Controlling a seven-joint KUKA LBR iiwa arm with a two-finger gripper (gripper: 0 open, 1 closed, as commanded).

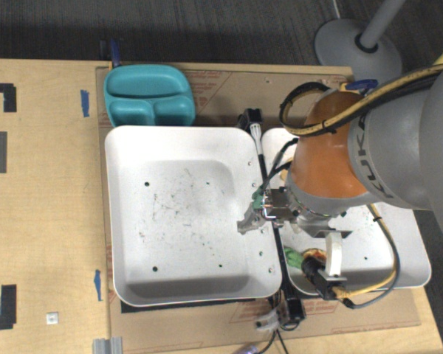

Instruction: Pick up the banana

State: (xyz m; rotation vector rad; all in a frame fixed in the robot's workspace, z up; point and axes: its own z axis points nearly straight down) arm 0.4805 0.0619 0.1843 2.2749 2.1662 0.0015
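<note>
Banana mostly hidden under the arm

Arm (384, 153) reaches in from the right side of the picture and hangs over the place where the two white bins meet. Its gripper (255, 218) is low down at the right edge of the left bin (133, 168), near the middle of the picture. I cannot tell if the gripper is open or closed, and I see nothing held in it.

A small yellow bit shows in the right bin (410, 268), at the lower right of the picture, just under the orange part of the arm. I think this is the banana (315, 257), but most of it is covered. A small green thing (293, 257) lies right beside it on the left.

A banana is light and a bit soft, I think. Its skin is smooth, so it could slip. A hard squeeze could squash it. The best place to hold it is likely across the fat middle, not at the thin ends.

A blue-green tray (148, 98) sits at the upper left, just above the left bin.
</note>
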